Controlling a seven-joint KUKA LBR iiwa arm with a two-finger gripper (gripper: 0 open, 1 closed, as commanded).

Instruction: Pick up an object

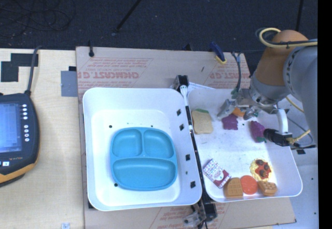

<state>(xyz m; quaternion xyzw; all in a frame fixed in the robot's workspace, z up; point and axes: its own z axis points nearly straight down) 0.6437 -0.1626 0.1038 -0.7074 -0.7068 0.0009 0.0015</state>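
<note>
Gripper (239, 110) sits low at the right bin's (295, 181) far end; its opening cannot be determined. Nearest object: purple piece (230, 123), probably light and soft; grasp across its narrow middle

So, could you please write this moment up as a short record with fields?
left bin: holds a blue divided tray
right bin: toy food scattered inside
far end: bread slice, two purple pieces
near end: red-and-white packet, orange round piece, waffle
gripper: low over the right bin's far end, near the purple pieces
grasp: cannot tell
</note>
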